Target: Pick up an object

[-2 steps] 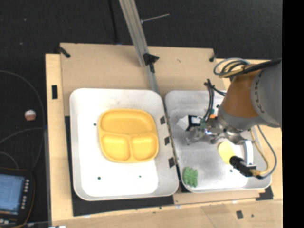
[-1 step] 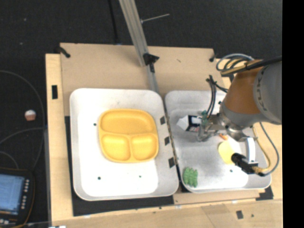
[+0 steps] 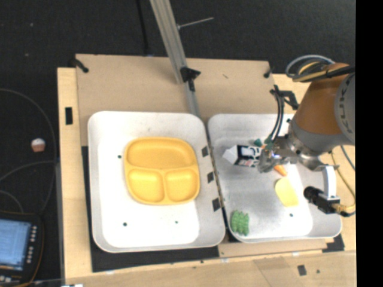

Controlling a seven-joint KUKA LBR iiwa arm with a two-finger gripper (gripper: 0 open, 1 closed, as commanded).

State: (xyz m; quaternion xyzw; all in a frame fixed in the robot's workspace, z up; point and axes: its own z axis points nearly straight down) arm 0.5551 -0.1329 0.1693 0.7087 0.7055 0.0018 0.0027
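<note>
The gripper (image 3: 267, 158) is lowered into the right bin (image 3: 239, 127) beside a small white-and-black packet (image 3: 240, 155) (the likeliest target, judged by nearness), the state of its fingers being impossible to tell, while a yellow block (image 3: 286, 191) and green toy (image 3: 240, 221) are left apart.

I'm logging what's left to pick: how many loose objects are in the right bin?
3 clearly visible: a green object near the front-left corner, a yellow object right of centre, and an orange object beside the gripper. The arm may hide more.
</note>
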